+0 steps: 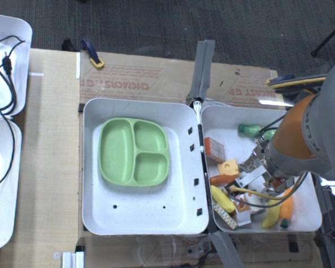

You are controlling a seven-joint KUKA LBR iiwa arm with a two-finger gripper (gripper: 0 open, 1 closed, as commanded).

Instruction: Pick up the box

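gripper point(250, 171) is lowered into the clutter of the right bin point(308, 223); its open-or-closed state cannot be told. the box point(215, 149), reddish brown, is seen just left of it by the bin's left wall, above a yellow cheese wedge point(229, 168). a green divided plate point(134, 152) is seen in the left bin point(89, 211).

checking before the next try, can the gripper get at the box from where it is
Probably yes. The box lies near the right bin's left wall with its top uncovered, and the gripper hangs just to its right. The cheese wedge beside it may crowd one finger.
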